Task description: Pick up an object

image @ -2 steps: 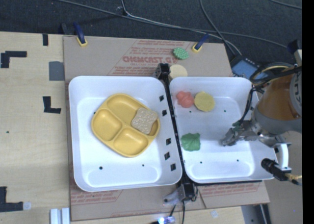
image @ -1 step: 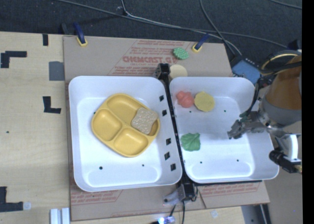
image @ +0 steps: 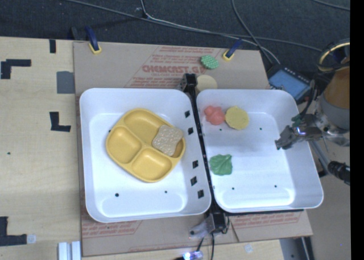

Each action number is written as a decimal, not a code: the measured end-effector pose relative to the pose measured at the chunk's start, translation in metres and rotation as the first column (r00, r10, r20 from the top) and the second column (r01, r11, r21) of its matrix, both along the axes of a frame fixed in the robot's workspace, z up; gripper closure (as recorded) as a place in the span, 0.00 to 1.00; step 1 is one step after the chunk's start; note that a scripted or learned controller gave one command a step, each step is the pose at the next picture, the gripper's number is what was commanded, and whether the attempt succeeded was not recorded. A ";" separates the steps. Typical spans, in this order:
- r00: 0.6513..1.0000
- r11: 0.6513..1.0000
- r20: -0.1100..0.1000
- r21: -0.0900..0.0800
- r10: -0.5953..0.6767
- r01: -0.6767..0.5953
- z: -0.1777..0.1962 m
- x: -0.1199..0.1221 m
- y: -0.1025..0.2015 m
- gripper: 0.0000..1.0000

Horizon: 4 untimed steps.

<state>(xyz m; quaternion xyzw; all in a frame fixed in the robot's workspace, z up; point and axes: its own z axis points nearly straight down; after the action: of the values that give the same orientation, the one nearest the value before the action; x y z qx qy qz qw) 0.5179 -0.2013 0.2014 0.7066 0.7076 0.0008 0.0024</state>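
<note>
Rightmost, the claw (image: pixel 286 140) hovers over the right bin's (image: pixel 301 196) right rim; whether it is spread or pressed together cannot be told, and nothing shows in it. Well left of it within that bin lie a yellow round piece (image: pixel 236 118), a pink piece (image: pixel 214 115) touching beside it, and a green leaf-like piece (image: pixel 220 164).
</note>
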 end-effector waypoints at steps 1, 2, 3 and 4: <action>1.000 1.000 -0.004 0.002 0.000 0.000 0.014 0.001 0.000 1.00; 1.000 1.000 -0.007 0.003 0.003 -0.003 0.006 0.000 0.050 1.00; 1.000 1.000 -0.007 0.003 0.004 -0.004 -0.001 0.003 0.100 1.00; 1.000 1.000 -0.005 0.003 0.004 -0.004 0.015 0.009 0.152 1.00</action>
<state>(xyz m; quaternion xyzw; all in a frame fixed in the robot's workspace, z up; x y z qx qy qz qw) 0.5266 -0.0489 0.2160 0.7051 0.7092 0.0002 -0.0002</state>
